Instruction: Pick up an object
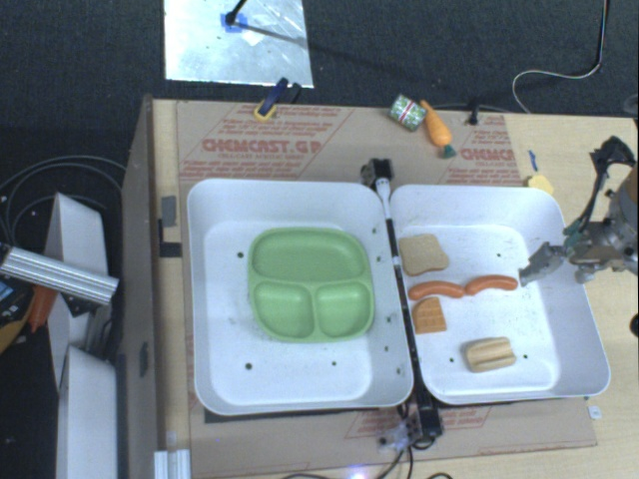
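Note:
The right bin (577,339) holds a slice of toast (423,254), a string of orange-red sausages (463,287), a small orange cracker square (429,315) and a tan bread roll (488,353). My gripper (532,267) reaches in over the bin's right side, low and just right of the sausages' end, apart from them. Nothing shows in its grasp. The left bin (203,297) holds a green divided plate (312,283).
On the cardboard behind the bins lie a toy carrot (437,128), a small green can (406,112) and a yellow clip (266,108). A black clamp (378,173) sits where the bins meet. Cables run along the bench's right.

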You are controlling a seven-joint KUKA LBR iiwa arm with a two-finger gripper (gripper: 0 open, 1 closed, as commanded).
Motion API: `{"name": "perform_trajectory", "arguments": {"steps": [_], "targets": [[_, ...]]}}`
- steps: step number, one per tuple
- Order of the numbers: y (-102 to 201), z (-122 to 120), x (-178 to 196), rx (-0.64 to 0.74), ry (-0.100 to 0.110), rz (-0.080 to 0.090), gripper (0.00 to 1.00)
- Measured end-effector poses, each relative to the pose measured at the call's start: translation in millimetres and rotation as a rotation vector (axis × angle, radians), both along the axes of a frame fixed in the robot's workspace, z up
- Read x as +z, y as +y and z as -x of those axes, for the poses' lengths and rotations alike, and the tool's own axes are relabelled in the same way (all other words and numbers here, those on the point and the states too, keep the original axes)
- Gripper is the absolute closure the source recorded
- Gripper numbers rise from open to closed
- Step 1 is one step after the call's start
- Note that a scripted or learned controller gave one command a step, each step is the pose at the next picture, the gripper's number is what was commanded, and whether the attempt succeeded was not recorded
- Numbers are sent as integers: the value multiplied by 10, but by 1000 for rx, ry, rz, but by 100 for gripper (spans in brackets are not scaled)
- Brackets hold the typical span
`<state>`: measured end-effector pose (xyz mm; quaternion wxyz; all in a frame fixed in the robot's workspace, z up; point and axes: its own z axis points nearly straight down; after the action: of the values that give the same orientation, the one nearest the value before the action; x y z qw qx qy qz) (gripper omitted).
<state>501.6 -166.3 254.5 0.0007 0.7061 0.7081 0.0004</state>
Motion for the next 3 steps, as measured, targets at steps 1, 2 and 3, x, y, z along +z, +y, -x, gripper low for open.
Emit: {"name": "perform_trajectory", "arguments": {"steps": [1,2,3], "targets": [[731,-267,-1323,0,4,-2,0],[156,-750,-1703,-2,0,1,0],[759,-1248,-1589,2,-2,-2,0]]}}
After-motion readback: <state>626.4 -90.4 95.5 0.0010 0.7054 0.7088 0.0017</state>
